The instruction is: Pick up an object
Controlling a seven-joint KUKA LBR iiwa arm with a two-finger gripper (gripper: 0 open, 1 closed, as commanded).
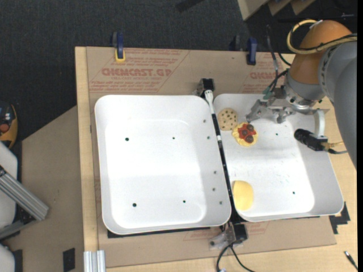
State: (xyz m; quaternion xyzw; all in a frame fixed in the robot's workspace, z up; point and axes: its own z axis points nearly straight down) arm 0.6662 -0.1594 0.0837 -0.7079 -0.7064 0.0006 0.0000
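Where bins meet — round cookie [228, 118], no long axis.

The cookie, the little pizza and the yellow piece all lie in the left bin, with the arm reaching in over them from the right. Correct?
Not quite. The camera view shows the cookie, the little pizza and the yellow piece in the right bin, not the left bin. The arm does reach in from the right, its gripper above the pizza's end of that bin.
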